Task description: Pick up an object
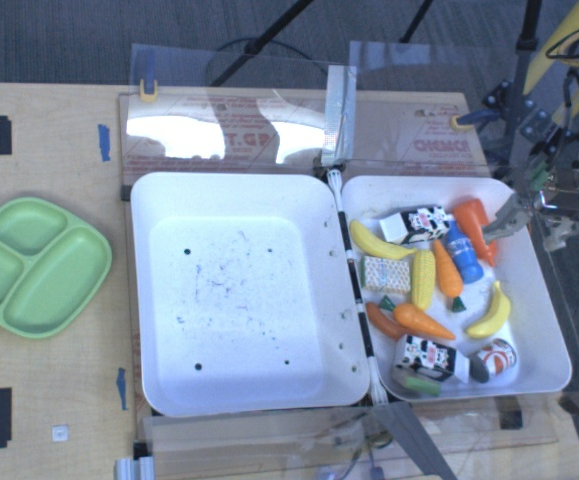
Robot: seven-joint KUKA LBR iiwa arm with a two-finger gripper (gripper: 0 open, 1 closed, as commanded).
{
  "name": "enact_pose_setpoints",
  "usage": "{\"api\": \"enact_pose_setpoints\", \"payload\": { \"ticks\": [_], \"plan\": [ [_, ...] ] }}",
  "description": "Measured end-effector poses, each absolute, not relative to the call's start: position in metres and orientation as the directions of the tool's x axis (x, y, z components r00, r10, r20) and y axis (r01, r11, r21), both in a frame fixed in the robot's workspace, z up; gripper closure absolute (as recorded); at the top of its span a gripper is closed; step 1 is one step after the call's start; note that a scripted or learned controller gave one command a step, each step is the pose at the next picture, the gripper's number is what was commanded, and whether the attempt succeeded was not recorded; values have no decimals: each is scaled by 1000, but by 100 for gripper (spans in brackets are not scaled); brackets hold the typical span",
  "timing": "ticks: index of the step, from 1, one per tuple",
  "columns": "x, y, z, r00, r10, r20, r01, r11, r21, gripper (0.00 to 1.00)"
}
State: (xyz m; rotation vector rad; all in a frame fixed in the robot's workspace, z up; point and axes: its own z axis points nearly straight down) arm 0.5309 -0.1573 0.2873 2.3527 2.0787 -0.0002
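The right bin point(549, 338) holds several toy foods. Among them are a banana point(377, 241), a second banana point(493, 311), a corn cob point(422, 278), two carrots point(424, 320) point(447, 268), a blue bottle point(463, 253), an orange-red piece point(472, 223), a waffle square point(386, 274) and two cow-print cartons point(419, 223) point(431, 358). A round can point(497, 356) lies near the front right corner. My gripper point(517, 218) hangs over the bin's right rim, just right of the orange-red piece. I see nothing held in it.
The left bin point(169, 218) sits beside the right one, with a shared ridge point(354, 278) between them. A green divided plate point(34, 265) rests on the bench at far left. Clear plastic panels point(339, 118) stand behind the bins. Cables and stand legs crowd the back right.
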Motion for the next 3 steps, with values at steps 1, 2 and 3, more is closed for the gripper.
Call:
{"api": "enact_pose_setpoints", "payload": {
  "ticks": [1, 2, 3],
  "plan": [
    [555, -193, 167, 222, 975, 0, 975, -222, -2, 0],
    [562, -199, 109, 26, 1000, -6, 999, -26, 23, 0],
    [532, -146, 86, -188, 982, 0, 982, 188, 4, 0]
  ]
}}
